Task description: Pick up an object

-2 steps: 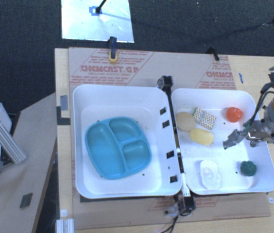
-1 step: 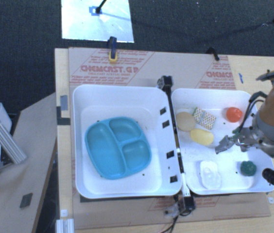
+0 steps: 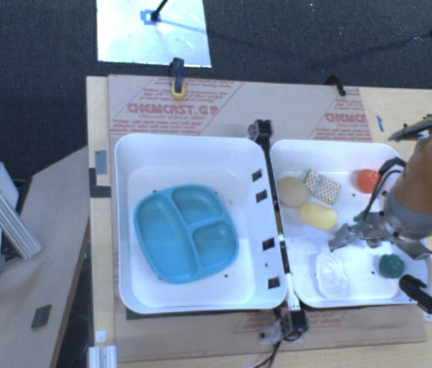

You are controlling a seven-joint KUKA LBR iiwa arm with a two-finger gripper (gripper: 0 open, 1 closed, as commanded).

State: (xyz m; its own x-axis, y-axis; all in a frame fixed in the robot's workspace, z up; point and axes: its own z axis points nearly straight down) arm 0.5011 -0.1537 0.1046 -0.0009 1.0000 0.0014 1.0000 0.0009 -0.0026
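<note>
1. Red lettering on the cardboard sheet [image 3: 201,102] under the bins reads "CHEMCAST GP".
2. The left bin [image 3: 193,153] holds a blue divided tray [image 3: 187,232].
3. The right bin [image 3: 331,150] holds a tan round piece [image 3: 292,192], a patterned sponge [image 3: 322,186] at its 3 o'clock, a yellow object [image 3: 319,217], an orange ball [image 3: 368,179], a white crumpled item [image 3: 332,274] and a teal object [image 3: 391,265].
4. The claw [image 3: 345,238] hangs at the yellow object's 4 o'clock; whether it is spread cannot be told.
</note>
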